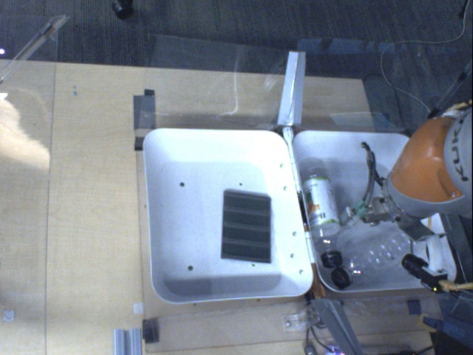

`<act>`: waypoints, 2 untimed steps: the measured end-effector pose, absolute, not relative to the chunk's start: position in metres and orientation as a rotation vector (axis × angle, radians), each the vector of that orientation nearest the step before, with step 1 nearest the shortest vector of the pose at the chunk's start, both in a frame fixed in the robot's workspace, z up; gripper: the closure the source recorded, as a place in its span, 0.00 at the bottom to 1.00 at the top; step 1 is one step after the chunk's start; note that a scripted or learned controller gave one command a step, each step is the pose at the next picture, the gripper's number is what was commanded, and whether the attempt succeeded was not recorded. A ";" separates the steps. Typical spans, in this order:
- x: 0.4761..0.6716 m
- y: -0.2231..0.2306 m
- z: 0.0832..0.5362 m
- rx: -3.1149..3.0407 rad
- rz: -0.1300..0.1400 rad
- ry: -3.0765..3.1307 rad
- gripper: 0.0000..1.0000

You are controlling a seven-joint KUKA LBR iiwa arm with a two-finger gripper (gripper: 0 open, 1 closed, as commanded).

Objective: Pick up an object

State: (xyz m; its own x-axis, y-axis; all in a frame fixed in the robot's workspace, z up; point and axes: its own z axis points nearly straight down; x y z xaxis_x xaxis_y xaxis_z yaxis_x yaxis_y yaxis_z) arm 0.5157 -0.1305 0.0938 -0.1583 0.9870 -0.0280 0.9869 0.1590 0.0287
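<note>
Likely pick candidate: a small bottle [319,204] with a white cap and a green and orange label, lying on its side at the left of the right bin [347,143], close to that bin's left wall. Near of it we see two small black round pieces [334,267] by the bin's near rim, and what looks like a clear plastic item [373,254] just right of them, hard to make out against the white floor.

The gripper [369,211] sits low in the right bin, just right of the bottle, under the arm's orange band [425,172]. We cannot tell how the jaws stand; the wrist and cabling cover them, and we see nothing between them.

The left bin [159,198] has a dark ribbed rectangular pad [247,225] lying flat near its middle.

Risks, as we judge them: the bottle is round and on its side, so a close could roll it against the wall or squirt it out. The clear item gives poor contrast and could be missed. The wall leaves little finger room on the bottle's left.
</note>
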 end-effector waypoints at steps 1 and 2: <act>0.556 -0.122 0.106 1.852 -0.031 2.495 0.00; 0.559 -0.112 0.116 1.849 -0.009 2.508 1.00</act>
